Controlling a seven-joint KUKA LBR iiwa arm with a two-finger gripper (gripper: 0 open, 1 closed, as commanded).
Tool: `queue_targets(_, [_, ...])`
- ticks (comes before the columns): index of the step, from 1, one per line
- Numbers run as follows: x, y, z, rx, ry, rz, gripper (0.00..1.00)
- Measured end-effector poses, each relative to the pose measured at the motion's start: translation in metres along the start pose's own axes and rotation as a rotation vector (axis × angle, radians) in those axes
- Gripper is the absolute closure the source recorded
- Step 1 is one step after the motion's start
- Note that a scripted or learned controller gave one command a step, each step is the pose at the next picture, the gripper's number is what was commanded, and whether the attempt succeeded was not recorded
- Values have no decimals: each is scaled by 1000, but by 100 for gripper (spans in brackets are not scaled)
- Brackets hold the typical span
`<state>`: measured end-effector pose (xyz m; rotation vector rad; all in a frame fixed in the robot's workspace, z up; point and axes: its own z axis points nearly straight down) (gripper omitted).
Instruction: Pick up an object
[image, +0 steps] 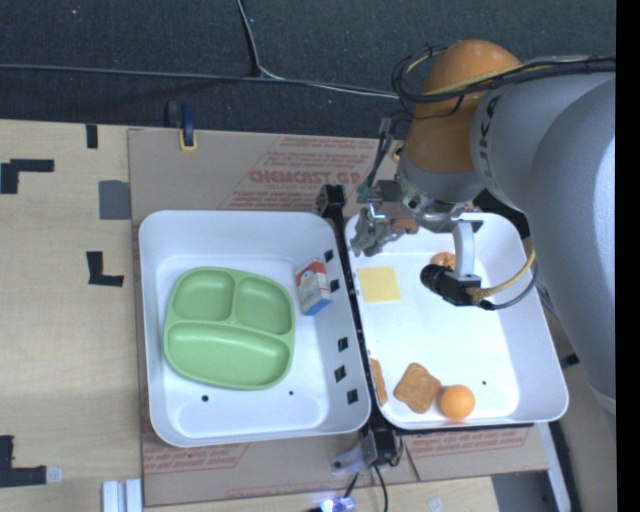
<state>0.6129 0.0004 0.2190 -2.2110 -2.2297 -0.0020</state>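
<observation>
Flanking gripper (378, 232): cheese slice (379, 284), carton (313, 288)

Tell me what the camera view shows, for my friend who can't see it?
A robot arm's gripper hangs over the right bin, above a yellow square. The left bin holds a green tray.

One camera is fixed above the bench, looking down at a slant on two shallow white plastic bins (165, 300), arm entering from the right.

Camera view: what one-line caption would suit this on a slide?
Robot arm lowers its pincer over the right bin near a yellow square; green tray in left bin.
</observation>
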Motion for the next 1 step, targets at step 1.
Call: queue_targets(1, [61,18,-6,0,0,0,100])
